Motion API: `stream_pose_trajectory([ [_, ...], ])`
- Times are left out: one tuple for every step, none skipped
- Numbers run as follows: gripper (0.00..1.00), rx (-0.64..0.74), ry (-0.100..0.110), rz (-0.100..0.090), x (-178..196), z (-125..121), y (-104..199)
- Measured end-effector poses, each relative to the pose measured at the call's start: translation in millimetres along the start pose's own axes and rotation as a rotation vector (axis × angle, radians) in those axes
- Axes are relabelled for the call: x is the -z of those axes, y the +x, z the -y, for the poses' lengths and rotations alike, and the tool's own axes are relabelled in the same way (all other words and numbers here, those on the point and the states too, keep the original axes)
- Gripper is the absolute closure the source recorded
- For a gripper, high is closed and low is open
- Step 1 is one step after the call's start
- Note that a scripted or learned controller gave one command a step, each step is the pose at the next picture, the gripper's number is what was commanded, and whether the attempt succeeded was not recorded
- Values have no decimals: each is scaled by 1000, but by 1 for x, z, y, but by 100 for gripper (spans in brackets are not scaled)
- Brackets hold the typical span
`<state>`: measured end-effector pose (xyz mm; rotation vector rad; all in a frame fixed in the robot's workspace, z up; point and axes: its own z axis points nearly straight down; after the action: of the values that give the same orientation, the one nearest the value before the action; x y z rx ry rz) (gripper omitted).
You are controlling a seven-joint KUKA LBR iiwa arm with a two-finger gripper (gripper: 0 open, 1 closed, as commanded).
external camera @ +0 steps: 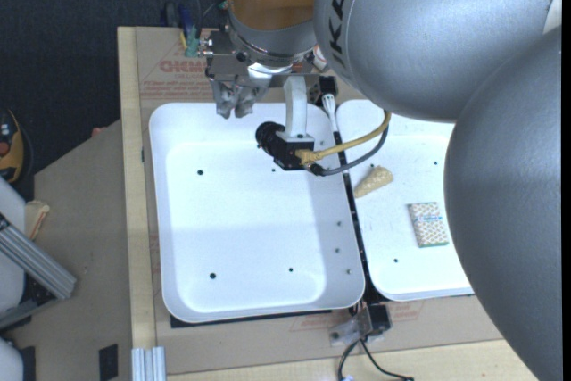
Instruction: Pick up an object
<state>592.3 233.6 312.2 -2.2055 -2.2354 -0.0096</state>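
My gripper point(234, 109) hangs over the far edge of the left bin point(178, 219), its two grey fingers close together with nothing between them. In the right bin point(401, 277) lie two objects. A tan, wedge-shaped piece point(373, 181) rests near that bin's left wall. A small rectangular packet with a speckled pattern point(428, 223) lies to the right of it, closer to the front. Both are well to the right of the gripper and apart from it.
A white bracket with a black unit point(278, 145) and a yellow cable point(352, 149) hangs from the wrist over the left bin's back right. The big grey arm body point(464, 58) hides the right bin's far and right parts. The bins sit on a wooden board point(143, 192).
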Motion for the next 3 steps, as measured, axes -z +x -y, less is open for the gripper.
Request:
stream_pose_trajectory([
  [100,-15,-1,4,68,21,-40],
  [100,-8,18,8,-15,92,-6],
  [100,-11,-15,-4,154,93,-7],
])
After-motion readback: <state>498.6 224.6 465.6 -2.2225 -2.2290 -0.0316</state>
